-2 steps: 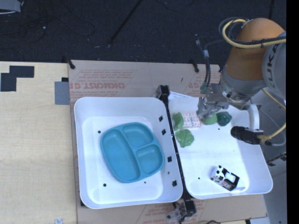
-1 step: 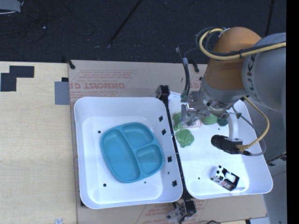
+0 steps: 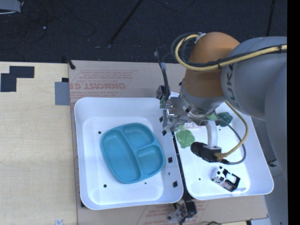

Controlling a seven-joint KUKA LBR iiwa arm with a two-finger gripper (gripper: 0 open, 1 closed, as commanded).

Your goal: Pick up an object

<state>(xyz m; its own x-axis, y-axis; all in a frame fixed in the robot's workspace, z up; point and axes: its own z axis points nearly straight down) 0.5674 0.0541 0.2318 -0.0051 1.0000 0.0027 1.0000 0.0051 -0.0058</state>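
Gripper: low over right bin's left edge — grip state I cannot tell.
Green object: just beside it — my likely target.
Blue tray: left bin, untouched.

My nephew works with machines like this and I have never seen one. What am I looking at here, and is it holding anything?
This is one photo from a camera fixed above a bench, looking down at a slant. The big grey and orange shape is a robot arm reaching in from the right; its job is to pick something up. Below it sit two shallow white bins. The left bin holds a blue divided plate. The right bin holds a green object, a small teal thing and a small black and white item. The gripper is above the green object, but the arm hides its tip, so I cannot tell whether it holds anything.
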